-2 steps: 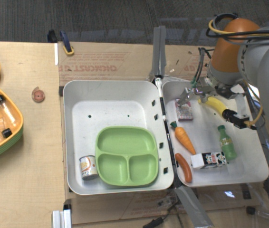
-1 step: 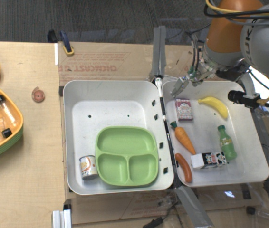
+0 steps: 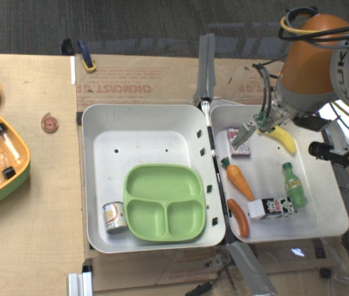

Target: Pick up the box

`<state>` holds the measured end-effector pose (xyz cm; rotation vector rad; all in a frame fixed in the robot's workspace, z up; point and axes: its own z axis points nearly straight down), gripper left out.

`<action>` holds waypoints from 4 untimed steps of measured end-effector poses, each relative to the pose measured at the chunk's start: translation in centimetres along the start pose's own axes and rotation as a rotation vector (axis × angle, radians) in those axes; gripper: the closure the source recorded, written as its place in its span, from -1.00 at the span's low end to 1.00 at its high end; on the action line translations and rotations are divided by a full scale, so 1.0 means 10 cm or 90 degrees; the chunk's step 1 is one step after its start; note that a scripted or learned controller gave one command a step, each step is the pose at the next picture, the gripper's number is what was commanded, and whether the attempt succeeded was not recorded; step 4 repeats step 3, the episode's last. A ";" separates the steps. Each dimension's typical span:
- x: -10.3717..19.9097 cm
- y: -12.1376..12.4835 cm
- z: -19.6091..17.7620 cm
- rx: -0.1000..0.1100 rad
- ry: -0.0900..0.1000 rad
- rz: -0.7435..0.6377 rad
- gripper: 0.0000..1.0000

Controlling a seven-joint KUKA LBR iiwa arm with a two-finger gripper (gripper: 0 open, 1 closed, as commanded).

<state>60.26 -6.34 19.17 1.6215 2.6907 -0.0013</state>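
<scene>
Camera view: we see 2 white bins side by side on the tabletop (image 3: 45,227). The arm (image 3: 313,54) reaches in from the right over the right bin (image 3: 328,224). The gripper (image 3: 247,134) hangs at the bin's upper left, just above a small pink-and-white box (image 3: 238,150) lying against the dividing wall. We cannot tell whether the gripper is parted or closed, and we see nothing clearly held.

A 2nd box (image 3: 272,208), white with black markings, lies lower in the same bin, between a sausage (image 3: 238,218) and a green bottle (image 3: 294,185). A carrot (image 3: 238,179) lies just above the sausage, and a banana (image 3: 282,138) sits near the gripper, to its right.

The left bin (image 3: 100,134) holds a green divided plate (image 3: 165,202) with a small can (image 3: 114,217) touching its left edge.
</scene>
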 end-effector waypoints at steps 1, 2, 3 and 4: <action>-0.52 0.14 0.99 -0.002 -0.001 0.072 -1.00; -0.53 0.14 0.89 -0.003 -0.001 0.075 1.00; -0.34 0.37 0.00 0.001 -0.001 0.342 1.00; -0.34 0.37 0.00 0.001 -0.001 0.342 1.00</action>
